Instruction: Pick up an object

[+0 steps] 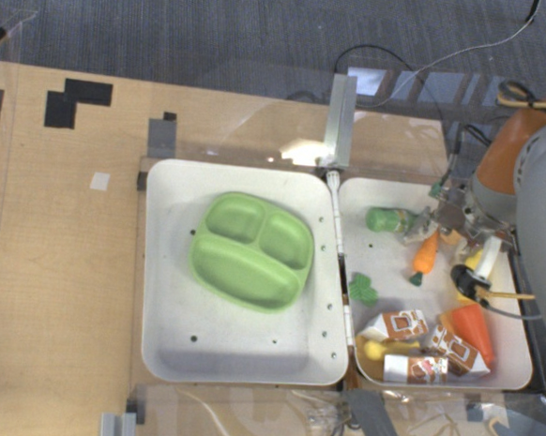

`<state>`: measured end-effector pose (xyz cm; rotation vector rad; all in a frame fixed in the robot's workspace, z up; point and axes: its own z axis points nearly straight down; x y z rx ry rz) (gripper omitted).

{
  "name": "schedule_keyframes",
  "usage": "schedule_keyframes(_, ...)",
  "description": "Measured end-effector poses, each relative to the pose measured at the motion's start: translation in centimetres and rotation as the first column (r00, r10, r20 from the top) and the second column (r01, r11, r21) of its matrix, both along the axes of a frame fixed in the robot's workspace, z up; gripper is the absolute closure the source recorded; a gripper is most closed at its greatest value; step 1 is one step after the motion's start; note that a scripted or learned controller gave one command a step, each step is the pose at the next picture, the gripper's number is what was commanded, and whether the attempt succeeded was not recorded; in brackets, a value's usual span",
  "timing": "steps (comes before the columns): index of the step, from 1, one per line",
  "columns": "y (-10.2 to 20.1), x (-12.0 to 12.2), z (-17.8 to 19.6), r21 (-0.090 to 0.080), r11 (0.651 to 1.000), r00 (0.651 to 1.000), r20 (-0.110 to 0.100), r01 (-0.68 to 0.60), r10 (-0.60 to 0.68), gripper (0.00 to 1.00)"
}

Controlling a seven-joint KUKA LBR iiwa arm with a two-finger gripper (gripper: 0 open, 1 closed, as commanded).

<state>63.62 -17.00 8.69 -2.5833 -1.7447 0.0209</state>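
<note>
- Grey carpet floor (175, 26) behind a tan wooden bench (52, 270).
- Left bin (164, 345): green divided plate (252, 250).
- Right bin (515, 368): orange carrot (425, 254), cartons (423, 346).
- Gripper (457, 216) just above carrot; grip state unclear.

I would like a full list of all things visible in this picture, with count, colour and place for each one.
bins: 2, white, side by side on the bench
divided plate: 1, light green, middle of the left bin
green bottle-like toy: 1, green, top of the right bin
carrot toy: 1, orange with green tip, upper middle of the right bin
small leafy toy: 1, green, left side of the right bin
cartons: about 3, orange and white, bottom of the right bin
cone: 1, orange-red, bottom right of the right bin
arm: 1, grey with orange band, right side
gripper: 1, dark, above the right bin's upper part
</note>
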Motion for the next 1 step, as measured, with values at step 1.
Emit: schedule_keyframes(1,-0.01,0.79,0.93,-0.014,1.000,0.999,0.033,-0.008,0.008,1.00)
